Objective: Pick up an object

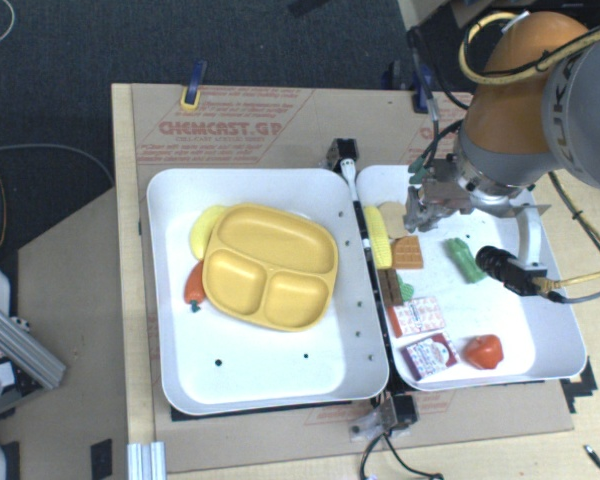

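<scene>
Objects are being kept in the right bin (pixel 560 353): a corn cob (pixel 378 236), a brown waffle piece (pixel 408 253), a green piece (pixel 466 262), two red-and-white packets (pixel 421 334) and a red tomato-like piece (pixel 484 351). The fingers (pixel 420 211) are being held just above the corn and waffle; whether they are parted or gripping anything cannot be told. A yellow divided plate (pixel 268 266) is being carried by the left bin (pixel 170 298).

Only readable text I see: red "CHEMCAST GP" printed on the brown paper sheet (pixel 230 118) under my bins.
</scene>
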Motion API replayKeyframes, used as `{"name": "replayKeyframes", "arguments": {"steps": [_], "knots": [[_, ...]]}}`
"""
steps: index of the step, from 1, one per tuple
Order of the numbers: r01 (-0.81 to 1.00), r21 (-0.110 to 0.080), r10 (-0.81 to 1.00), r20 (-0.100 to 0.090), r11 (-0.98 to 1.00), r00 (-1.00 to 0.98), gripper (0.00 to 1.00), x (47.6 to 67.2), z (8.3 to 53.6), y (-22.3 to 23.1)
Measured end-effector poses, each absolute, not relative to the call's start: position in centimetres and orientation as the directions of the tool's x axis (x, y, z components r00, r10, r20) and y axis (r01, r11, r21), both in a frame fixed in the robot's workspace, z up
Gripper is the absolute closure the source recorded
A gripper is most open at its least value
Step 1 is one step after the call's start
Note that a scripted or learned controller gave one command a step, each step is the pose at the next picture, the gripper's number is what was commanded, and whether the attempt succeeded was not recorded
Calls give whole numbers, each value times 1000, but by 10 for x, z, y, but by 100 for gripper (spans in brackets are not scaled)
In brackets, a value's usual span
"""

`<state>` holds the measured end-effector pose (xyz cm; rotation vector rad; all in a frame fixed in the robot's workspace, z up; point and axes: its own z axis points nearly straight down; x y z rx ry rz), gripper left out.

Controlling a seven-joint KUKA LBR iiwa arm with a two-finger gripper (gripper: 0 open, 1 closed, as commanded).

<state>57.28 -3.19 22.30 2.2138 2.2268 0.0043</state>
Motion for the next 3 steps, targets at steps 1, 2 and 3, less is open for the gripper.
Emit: {"name": "replayKeyframes", "arguments": {"steps": [1, 2, 3], "knots": [[1000, 4, 1000, 2, 7, -7, 100, 584, 233, 26], [1000, 0, 1000, 1, 4, -4, 100, 586, 225, 54], [1000, 2, 1000, -1, 2, -2, 100, 597, 214, 53]]}}
